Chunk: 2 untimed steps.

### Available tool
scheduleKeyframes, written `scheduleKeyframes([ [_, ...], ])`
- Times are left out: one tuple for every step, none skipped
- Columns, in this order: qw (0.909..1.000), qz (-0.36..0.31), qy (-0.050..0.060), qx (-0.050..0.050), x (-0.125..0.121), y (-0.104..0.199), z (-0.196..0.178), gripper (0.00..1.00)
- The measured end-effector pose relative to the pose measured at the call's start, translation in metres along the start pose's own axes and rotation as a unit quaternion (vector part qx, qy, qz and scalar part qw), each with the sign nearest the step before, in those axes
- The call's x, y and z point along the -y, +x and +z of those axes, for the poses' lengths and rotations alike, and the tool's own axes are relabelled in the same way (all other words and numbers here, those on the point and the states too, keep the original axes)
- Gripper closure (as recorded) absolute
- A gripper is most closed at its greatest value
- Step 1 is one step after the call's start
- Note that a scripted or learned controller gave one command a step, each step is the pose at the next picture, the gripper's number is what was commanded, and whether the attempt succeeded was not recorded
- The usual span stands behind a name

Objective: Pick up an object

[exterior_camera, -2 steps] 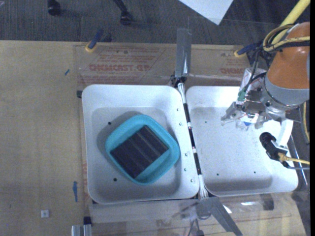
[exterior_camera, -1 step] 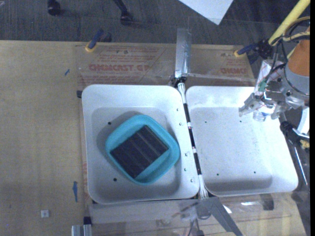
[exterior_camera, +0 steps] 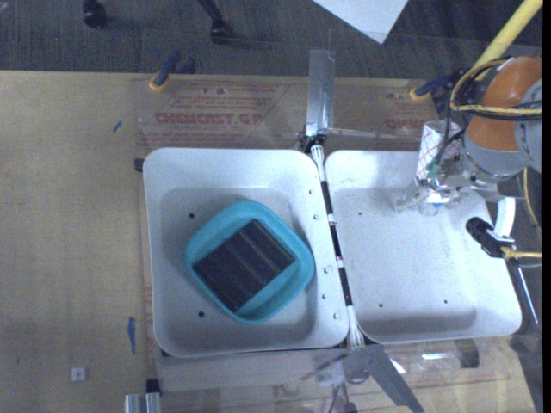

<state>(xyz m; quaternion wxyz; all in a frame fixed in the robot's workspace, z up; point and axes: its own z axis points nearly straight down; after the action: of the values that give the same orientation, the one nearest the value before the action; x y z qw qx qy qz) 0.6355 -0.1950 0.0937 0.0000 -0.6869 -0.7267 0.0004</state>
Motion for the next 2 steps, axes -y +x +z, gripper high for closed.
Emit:
scheduleKeyframes([
  [0.9996,-0.021,0.014,-0.014,-0.0288,-0.0182,0.0045,0.0],
  [0.9638,-0.266,0.012,-0.012,-0.0266,-0.0259,0.0052,0.0],
])
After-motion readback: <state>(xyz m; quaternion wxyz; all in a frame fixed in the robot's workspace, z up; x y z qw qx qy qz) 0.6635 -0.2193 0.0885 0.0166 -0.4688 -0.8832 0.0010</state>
